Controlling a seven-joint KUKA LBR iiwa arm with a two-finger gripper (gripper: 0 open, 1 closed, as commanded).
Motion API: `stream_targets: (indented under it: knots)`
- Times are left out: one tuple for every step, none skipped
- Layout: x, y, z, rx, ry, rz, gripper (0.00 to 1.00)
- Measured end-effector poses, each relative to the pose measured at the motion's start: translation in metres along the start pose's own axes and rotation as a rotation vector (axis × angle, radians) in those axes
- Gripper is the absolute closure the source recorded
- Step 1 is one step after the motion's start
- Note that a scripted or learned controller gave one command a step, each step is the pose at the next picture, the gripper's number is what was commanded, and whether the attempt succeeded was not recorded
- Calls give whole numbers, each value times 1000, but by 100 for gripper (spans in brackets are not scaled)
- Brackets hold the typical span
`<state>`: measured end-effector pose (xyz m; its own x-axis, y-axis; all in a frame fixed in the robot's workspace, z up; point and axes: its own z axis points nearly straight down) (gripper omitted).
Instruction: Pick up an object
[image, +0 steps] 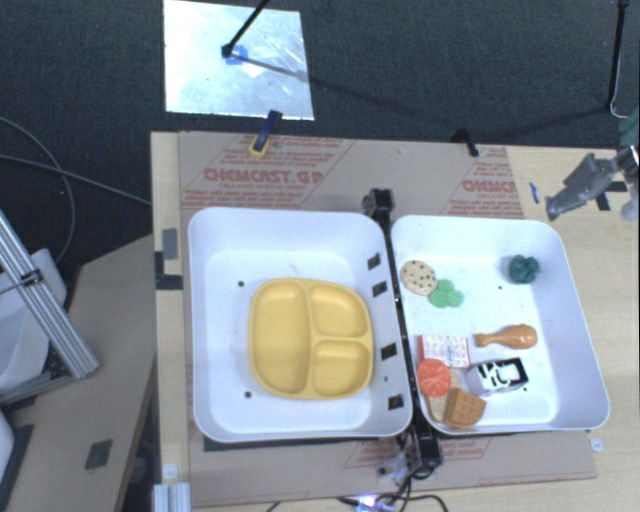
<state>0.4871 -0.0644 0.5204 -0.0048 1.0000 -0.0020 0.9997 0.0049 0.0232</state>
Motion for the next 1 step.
stream_targets:
  knots:
    - [1, 0, -2, 14, 1, -4, 100]
